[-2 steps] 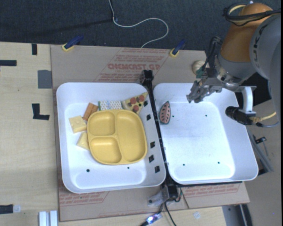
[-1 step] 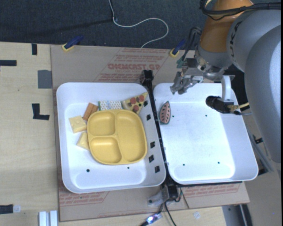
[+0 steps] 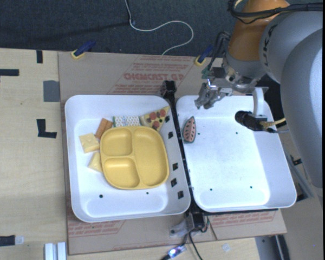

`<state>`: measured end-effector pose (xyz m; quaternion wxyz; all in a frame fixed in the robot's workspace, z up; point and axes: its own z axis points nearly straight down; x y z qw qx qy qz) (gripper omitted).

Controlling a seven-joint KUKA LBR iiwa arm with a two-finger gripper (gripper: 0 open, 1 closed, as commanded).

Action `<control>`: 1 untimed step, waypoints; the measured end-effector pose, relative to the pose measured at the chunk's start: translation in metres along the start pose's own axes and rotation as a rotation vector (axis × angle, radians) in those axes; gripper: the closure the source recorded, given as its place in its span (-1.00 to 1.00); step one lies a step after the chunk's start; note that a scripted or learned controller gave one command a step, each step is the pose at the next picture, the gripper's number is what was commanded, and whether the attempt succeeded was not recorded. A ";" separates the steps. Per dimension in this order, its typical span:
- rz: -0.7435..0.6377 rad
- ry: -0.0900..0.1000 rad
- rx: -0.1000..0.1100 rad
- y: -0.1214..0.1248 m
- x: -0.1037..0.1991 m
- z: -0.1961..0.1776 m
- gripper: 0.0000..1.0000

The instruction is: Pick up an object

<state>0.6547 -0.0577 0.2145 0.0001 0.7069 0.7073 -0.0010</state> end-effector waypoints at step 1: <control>0.000 -0.001 0.000 0.001 -0.012 -0.006 1.00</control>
